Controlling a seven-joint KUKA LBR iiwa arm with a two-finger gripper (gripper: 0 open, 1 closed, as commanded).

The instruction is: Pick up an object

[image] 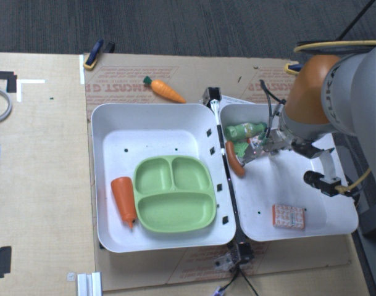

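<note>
Grey arm [336, 97], end effector [259, 148] partly hidden

The arm [354, 91] is a thick, rounded body in smooth pale grey, with a glossy orange band [310, 91] wrapping it above the wrist; below the band the casing narrows to a darker grey wrist section; thin black cables run down beside the wrist toward the gripper [262, 145], which is a small cluster of dark metal parts; a yellow-and-black cable [330, 44] arcs over the top of the arm; a black bracket-like fitting [320, 182] juts out lower down, with a further yellowish cable looping by it.
</note>
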